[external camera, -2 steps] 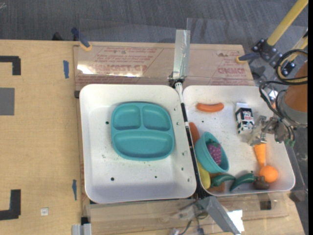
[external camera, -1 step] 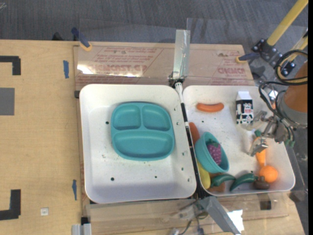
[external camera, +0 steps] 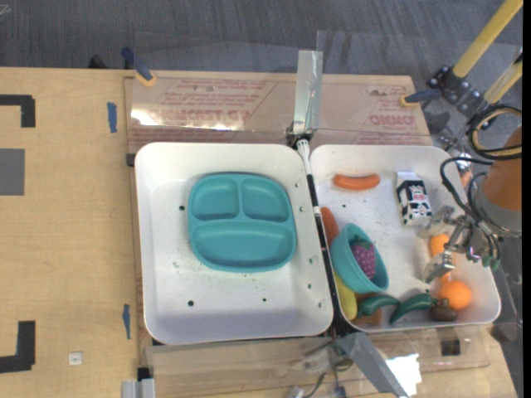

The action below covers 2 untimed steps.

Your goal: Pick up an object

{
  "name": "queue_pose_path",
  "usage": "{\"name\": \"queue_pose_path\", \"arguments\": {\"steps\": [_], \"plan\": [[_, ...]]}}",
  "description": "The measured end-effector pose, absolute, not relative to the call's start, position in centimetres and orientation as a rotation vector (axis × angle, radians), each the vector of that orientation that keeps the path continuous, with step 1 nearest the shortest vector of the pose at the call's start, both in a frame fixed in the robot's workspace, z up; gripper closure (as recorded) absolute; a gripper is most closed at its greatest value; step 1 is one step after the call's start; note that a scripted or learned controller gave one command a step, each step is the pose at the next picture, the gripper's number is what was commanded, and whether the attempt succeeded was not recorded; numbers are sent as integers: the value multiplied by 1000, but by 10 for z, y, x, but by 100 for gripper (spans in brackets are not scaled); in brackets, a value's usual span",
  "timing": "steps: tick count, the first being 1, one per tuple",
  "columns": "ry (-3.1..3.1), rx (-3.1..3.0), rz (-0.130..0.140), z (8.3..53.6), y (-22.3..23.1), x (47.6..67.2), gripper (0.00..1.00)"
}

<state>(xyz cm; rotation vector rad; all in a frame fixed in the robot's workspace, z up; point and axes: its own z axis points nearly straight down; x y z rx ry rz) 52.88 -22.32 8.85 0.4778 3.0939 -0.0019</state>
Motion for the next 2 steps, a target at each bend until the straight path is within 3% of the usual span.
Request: {"name": "queue_pose_path", "arguments": {"steps": [1, 2], "plan": [[3080, 474, -8, 103, -224, 533, 100], [3090, 499, -1, 90, -198, 574, 100]]}}
